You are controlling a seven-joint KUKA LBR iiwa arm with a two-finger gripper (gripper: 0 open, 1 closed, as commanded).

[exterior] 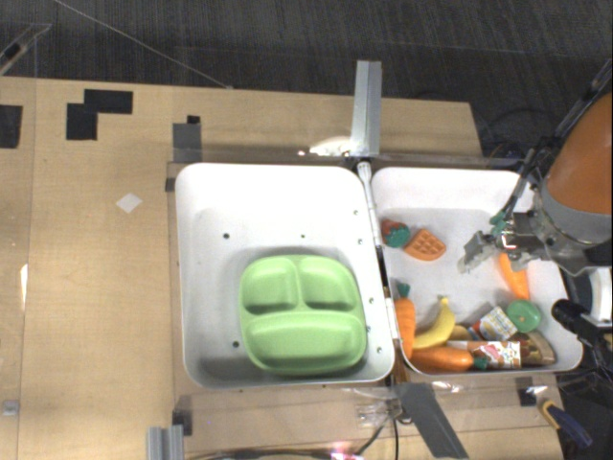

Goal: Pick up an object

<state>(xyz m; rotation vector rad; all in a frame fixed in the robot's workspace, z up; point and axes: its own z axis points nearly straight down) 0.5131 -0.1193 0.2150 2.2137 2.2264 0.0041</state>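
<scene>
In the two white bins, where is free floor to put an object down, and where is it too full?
Left bin: bare floor along the back and left walls, around the green tray. Right bin: a bare strip at the back wall, behind the waffle, reaching toward the gripper. Its front is crowded: banana, carrot, bottle and other toys lie packed together.

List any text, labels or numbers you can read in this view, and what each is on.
No text can be read.
Small packet in the right bin: printed label, too small and blurred to read.
Bottle lying along the bin's near edge: red and white label, blurred, unreadable.
Green tray in the left bin: no markings.
</scene>
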